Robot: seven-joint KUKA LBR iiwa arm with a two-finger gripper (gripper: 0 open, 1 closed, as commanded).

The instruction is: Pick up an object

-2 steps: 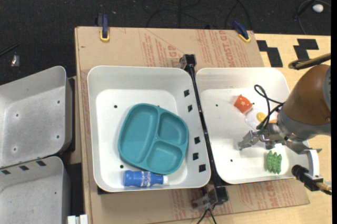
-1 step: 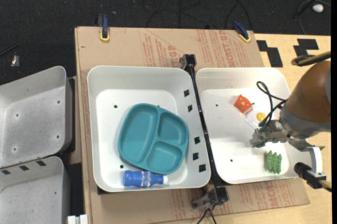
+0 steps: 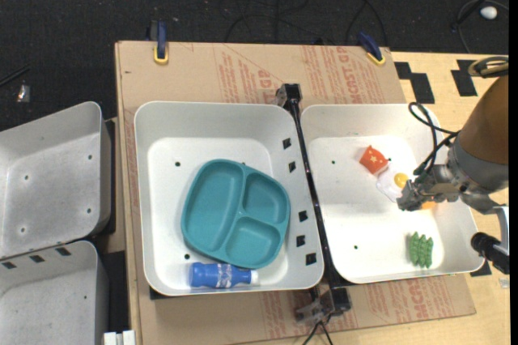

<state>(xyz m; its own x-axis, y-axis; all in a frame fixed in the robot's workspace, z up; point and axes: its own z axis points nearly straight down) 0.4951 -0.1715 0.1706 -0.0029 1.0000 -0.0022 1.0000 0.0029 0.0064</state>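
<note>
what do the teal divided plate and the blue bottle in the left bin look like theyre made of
Teal divided plate: probably molded plastic, with a smooth, slightly satin finish; uniform colour, rounded compartment ridges and soft highlights suggest it.
Blue bottle: likely plastic too, with an opaque blue body, pale printed markings and a white end; too small to be sure.

Print on the bench board

We are seeing red lettering on the cardboard sheet (image 3: 340, 72) under the bins, upside down and too broken to read; nothing else is bearing legible text.
</note>
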